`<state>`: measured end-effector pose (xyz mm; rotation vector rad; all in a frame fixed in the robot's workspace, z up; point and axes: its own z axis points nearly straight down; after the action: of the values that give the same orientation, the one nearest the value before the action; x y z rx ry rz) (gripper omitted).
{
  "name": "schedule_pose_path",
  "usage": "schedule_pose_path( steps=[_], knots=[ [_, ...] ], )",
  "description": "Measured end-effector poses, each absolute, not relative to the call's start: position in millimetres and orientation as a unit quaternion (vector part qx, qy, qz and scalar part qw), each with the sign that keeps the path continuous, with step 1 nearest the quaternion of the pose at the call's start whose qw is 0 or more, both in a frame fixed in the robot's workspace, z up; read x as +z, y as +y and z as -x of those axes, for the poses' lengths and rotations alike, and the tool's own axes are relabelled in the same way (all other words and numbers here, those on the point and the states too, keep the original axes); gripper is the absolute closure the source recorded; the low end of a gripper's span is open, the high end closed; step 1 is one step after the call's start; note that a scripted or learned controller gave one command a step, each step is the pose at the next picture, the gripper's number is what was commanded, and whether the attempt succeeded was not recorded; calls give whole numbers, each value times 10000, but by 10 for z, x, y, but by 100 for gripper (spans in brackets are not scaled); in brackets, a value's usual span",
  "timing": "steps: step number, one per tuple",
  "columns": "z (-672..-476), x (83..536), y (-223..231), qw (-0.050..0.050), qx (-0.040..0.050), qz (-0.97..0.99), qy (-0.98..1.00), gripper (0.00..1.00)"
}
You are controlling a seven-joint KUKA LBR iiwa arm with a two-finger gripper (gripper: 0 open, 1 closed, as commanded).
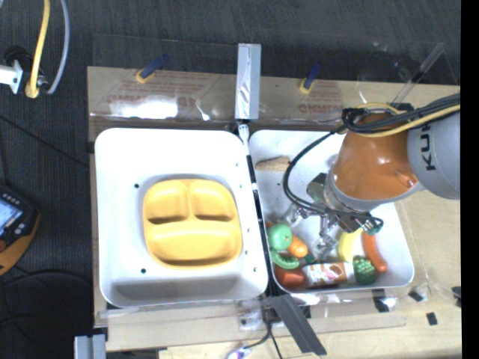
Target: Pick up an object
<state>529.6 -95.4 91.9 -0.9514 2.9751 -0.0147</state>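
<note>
The gripper [327,229] is seen low in the right bin [403,234], its fingers spread with nothing between them. Toy foods are crowded against the near wall (banana [346,245], green apple [280,237], bottle [326,274], carrot [374,253]); bare floor lies behind. A yellow divided tray [192,222] fills the left bin [120,163]. Dark floor surrounds the bench.

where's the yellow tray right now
In the camera view the yellow tray lies in the middle of the left bin, across the divider from the toy food heaped in the right bin beneath the hand.
</note>
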Motion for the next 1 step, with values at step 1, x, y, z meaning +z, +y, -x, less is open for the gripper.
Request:
schedule_pose_path(
  steps=[1],
  knots=[
    [-6194,902,-1329,75,-26,3650,9310,0]
  ],
)
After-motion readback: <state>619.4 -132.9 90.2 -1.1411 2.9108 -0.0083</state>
